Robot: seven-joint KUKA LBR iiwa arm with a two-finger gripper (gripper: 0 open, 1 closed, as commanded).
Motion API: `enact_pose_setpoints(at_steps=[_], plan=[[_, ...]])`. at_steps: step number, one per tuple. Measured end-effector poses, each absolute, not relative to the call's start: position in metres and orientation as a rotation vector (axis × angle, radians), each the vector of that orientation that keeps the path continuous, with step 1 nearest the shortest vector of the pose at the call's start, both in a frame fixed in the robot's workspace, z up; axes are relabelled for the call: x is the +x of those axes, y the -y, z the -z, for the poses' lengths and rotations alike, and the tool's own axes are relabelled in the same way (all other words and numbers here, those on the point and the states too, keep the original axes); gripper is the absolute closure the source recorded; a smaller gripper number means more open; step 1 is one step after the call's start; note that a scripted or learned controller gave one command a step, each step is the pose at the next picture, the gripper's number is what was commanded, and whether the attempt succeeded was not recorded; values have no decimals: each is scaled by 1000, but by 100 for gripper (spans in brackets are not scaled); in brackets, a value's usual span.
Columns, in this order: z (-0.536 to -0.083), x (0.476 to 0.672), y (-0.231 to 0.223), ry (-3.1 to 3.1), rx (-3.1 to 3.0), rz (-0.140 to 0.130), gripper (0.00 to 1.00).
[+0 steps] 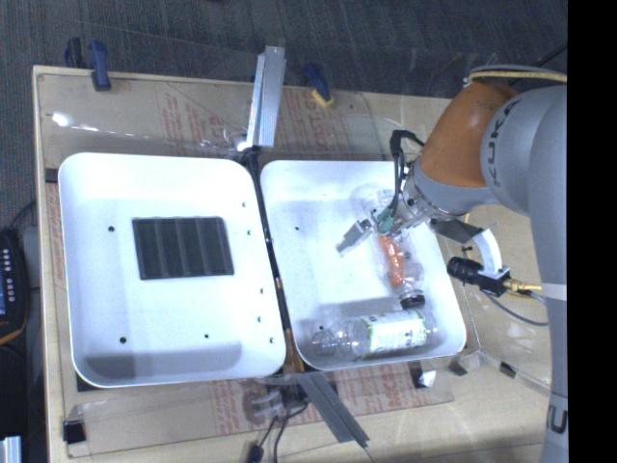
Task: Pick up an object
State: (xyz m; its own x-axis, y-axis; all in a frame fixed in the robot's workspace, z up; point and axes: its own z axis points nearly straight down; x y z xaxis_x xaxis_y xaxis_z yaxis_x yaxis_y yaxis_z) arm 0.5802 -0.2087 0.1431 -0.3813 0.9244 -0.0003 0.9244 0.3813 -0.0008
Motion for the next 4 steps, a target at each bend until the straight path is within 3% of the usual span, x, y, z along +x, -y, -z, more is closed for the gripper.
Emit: enact_pose_setpoints(at_steps=[1, 2, 3, 4], plan=[[-103, 608, 185, 2573, -1804, -1, 0], [-111, 613, 209, 2613, -1746, 0, 0], [-174, 582, 209, 2703, -1602, -1, 0], [-181, 563, 209, 2759, -1497, -1, 0]])
